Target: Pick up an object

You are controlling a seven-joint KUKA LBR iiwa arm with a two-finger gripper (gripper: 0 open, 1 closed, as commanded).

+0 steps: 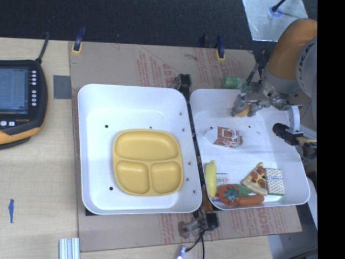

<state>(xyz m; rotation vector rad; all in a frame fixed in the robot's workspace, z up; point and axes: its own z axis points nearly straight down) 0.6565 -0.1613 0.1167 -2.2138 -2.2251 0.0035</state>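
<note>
My gripper (243, 108) hangs over the far edge of the right bin (291, 155), reaching in from the right. A small orange-yellow bit (245, 111) shows right at its tip; I cannot tell whether it is held. Below it in the bin lies a brown and white packet (228, 137). Along the near side lie a yellow banana (211, 178), a pizza slice (255, 178), a white checkered piece (274, 182), a red and green item (230, 193) and an orange sausage-like piece (249, 200).
The left bin (97, 117) holds a yellow divided plate (147, 161). A small green object (233, 82) sits on the cardboard behind the right bin. A control pendant (19, 101) lies at the far left of the bench.
</note>
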